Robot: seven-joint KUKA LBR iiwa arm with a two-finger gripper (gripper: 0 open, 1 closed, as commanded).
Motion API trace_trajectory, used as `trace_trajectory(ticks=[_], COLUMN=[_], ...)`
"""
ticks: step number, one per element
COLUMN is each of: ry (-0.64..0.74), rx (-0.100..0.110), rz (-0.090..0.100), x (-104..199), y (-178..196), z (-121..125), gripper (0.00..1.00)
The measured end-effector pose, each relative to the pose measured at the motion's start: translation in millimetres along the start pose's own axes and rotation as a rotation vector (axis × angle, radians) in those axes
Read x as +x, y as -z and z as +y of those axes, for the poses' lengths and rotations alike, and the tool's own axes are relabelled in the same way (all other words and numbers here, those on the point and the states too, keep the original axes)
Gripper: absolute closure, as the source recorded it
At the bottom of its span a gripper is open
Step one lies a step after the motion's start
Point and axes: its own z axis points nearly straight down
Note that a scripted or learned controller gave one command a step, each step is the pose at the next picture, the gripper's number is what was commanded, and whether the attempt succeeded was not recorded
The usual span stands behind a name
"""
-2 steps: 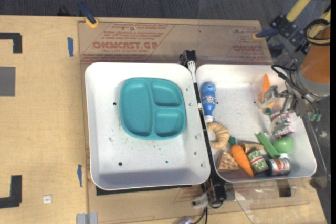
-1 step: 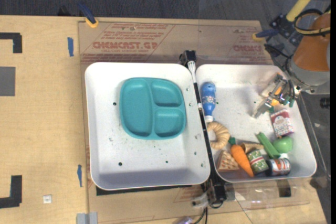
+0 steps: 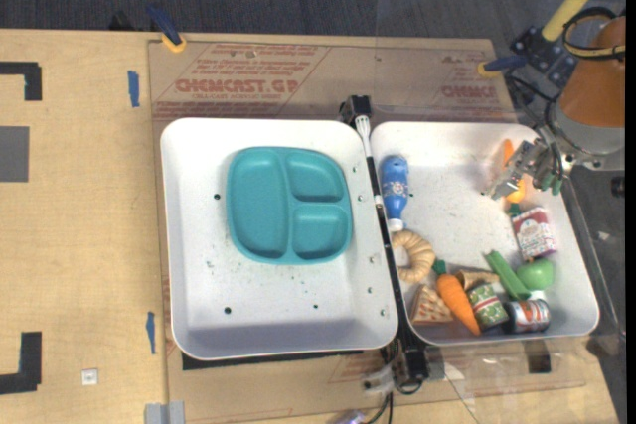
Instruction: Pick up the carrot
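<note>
Starting at the left bin point(image 3: 189, 243), and there sits a teal divided plate point(image 3: 290, 205), square in its middle, three compartments showing. Move right of that plate, across the black divider strip point(image 3: 376, 204) where the two bins meet, and we're into the right bin point(image 3: 447, 164). First up, a blue and white bottle point(image 3: 395, 186) lying just right of the divider, cap end pointing toward the near side. Below it, a tan pretzel point(image 3: 414, 254), and below that a wedge of something brown point(image 3: 427, 306) at the near wall.

And there's the carrot point(image 3: 457, 301)! Orange, lying at a slant, well to the right of the plate and nearer the front, tucked between the brown wedge and a small tin point(image 3: 487, 305), touching both by the look of it. A green piece point(image 3: 508, 274) lies above the tin, a green ball point(image 3: 537, 273) further right, a red and white packet point(image 3: 535, 234) above that.

Far right now, the gripper point(image 3: 525, 171) hangs over the bin's back right corner, well apart from the carrot. Its fingers are lost in clutter; cannot tell their spread.
</note>
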Motion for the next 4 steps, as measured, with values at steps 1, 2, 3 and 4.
trace_trajectory(ticks=[1,2,3,4], ry=[0.012,0.007,0.167,0.033], rx=[0.003,0.007,-0.009,-0.001], rz=[0.017,0.02,-0.008,0.004], x=[82,82,133,185], y=[48,46,0,-8], z=[54,50,33,18], gripper=[1.0,0.0,0.0,0.0])
